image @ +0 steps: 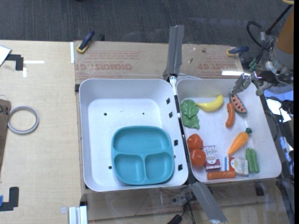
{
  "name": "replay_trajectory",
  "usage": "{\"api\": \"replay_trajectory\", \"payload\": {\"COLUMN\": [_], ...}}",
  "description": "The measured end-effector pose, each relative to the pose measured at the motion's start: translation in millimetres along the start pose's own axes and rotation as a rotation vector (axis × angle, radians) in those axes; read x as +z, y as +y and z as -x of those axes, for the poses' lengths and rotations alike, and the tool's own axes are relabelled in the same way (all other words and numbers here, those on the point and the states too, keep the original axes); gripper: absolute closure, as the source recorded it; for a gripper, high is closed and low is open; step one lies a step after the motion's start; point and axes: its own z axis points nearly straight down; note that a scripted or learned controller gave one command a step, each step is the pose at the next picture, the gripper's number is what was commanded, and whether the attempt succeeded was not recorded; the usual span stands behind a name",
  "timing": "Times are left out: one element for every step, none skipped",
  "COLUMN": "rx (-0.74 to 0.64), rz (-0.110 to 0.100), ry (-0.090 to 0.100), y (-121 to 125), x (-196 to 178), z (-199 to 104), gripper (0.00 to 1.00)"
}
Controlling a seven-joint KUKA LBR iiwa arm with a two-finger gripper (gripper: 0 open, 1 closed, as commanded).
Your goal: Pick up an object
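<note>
Scanning from the worktop's left edge, I pass a roll of tape (pixel 22 120) lying on the bare wood, then the left bin (pixel 88 106), which carries a blue divided plate (pixel 142 155) toward its near side. None of that is my concern, but it is where a dropped thing might bounce.

The right bin (pixel 268 139) holds my choices: a green leaf (pixel 189 114) and a banana (pixel 210 103) near the far left corner, two tomatoes (pixel 195 149) by the left wall, small cartons (pixel 224 162) and a sausage (pixel 221 175) along the near edge, a carrot (pixel 238 142), a green pod (pixel 252 160), a hot dog (pixel 230 115), and a watermelon slice (pixel 238 103) close to the far right corner.

My pincer (pixel 242 83) hangs over that far right corner, just beside the slice; I cannot tell how wide it stands, and I see nothing between its tips.

Risks, as I judge them: the slice lies flat and thin, so I may close above it or pinch only its rim and lose it. The bin's far wall is close, and coming down here I could strike it or shove the slice against the hot dog.
</note>
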Motion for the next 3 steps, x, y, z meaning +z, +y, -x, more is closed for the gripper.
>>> {"api": "replay_trajectory", "payload": {"rx": [-0.015, 0.029, 0.032], "rz": [0.0, 0.002, 0.003], "ry": [0.001, 0.001, 0.0], "y": [-24, -97, -97], "x": [126, 155, 146], "z": [25, 35, 35], "gripper": [0.0, 0.0, 1.0]}}
